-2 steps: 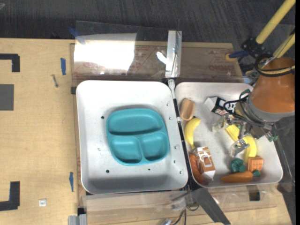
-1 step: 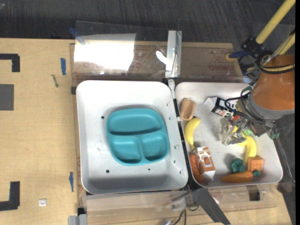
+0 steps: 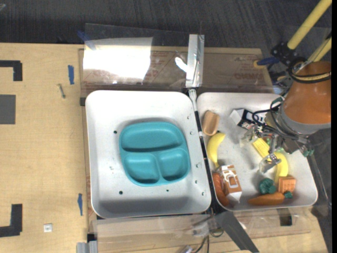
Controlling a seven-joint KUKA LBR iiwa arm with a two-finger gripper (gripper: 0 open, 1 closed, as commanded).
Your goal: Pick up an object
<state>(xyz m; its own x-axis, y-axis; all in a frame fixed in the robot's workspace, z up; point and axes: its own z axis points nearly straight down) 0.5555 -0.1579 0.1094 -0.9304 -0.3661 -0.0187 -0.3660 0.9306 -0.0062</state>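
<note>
The right bin [image 3: 308,165] holds several small items. A yellow banana [image 3: 215,147] lies by its left wall, below a tan cup [image 3: 210,122]. A small carton [image 3: 230,181] sits at the front left. An orange carrot [image 3: 266,198], a green piece [image 3: 266,185] and an orange block [image 3: 287,184] lie along the front. My gripper [image 3: 265,151] hangs low over the bin's middle right, right at a small yellow block [image 3: 259,146] and beside a second yellow banana [image 3: 282,166]. The arm's orange band [image 3: 311,96] hides the bin's far right corner.
The left bin [image 3: 100,141] carries a teal divided plate [image 3: 154,152]. A clear plastic sheet [image 3: 118,59] and a metal bracket [image 3: 194,59] lie behind the bins. Yellow poles [image 3: 311,17] stand at the upper right. Brown bench board [image 3: 37,141] stretches to the left.
</note>
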